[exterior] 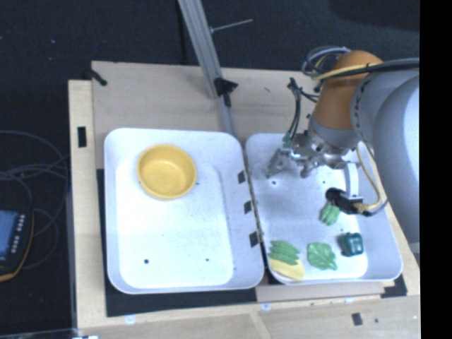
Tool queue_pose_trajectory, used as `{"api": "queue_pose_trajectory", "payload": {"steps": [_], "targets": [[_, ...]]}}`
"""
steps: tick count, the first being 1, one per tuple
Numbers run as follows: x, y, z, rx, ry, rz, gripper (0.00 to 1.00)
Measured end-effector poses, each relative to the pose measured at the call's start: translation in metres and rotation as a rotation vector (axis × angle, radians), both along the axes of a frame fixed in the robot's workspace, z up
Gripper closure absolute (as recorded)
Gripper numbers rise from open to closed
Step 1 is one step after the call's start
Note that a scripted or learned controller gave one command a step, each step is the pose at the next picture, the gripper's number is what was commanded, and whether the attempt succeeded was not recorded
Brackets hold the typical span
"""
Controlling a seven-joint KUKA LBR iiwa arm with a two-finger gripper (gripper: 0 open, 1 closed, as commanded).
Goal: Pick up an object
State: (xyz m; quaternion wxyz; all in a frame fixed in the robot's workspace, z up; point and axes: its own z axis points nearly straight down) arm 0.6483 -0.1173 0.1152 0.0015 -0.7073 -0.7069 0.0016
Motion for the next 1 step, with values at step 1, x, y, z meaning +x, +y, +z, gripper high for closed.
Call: {"api": "queue_pose_trajectory", "payload": {"steps": [1], "targets": [[-0.0001,-0.0005,-0.0150,-0.001,-0.004,0.000,0.00]]}}
